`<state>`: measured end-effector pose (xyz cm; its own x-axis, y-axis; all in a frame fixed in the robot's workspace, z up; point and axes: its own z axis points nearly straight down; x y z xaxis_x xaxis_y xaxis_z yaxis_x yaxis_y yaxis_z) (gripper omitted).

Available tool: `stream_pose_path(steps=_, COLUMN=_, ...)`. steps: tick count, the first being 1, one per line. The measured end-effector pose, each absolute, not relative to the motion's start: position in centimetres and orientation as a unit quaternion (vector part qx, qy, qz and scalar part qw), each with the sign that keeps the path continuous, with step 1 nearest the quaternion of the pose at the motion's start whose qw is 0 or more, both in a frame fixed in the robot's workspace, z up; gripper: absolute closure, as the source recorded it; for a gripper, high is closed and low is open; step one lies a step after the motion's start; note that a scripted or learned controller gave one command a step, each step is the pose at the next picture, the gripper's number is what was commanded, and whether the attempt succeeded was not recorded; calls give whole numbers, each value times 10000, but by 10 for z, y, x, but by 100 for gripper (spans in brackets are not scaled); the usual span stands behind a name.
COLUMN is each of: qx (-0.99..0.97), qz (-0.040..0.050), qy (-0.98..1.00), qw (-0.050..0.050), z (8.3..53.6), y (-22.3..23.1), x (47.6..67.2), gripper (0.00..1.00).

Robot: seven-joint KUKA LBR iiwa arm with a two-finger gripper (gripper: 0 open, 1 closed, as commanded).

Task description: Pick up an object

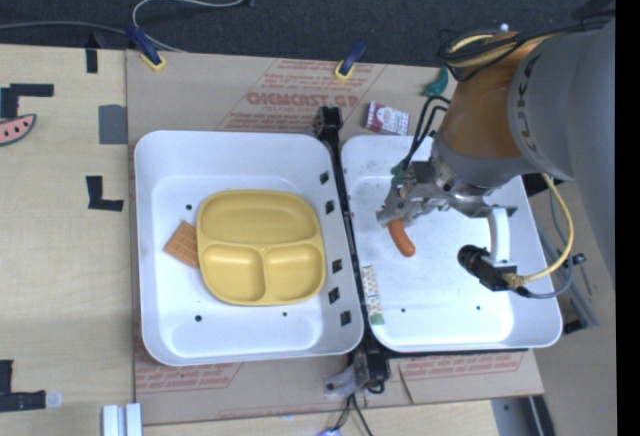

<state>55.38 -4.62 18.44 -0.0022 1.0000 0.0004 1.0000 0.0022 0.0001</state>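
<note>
A: Camera view, right of centre: where is the orange sausage [402, 240]?

B: On the right bin [440, 319] floor, just below the fingers [398, 212], its upper end touching or nearly touching them.

A: Are the fingers spread?

B: I cannot tell; they are dark and blurred.

A: Its look?

B: Small, orange-red, stubby, lying slanted.

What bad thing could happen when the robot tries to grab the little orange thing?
The orange piece is small and slim, and the gripper sits right at its upper end, so it might slip or roll away instead of being caught.

It also lies near the right bin's left wall, so a nudge could push it against that wall, where it may be harder to grab.
</note>
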Motion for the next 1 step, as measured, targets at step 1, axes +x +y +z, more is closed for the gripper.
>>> stream_pose_path(steps=1, qx=-7063, qz=2, qy=-7079, qw=4, z=239, y=5, x=518, gripper=100)
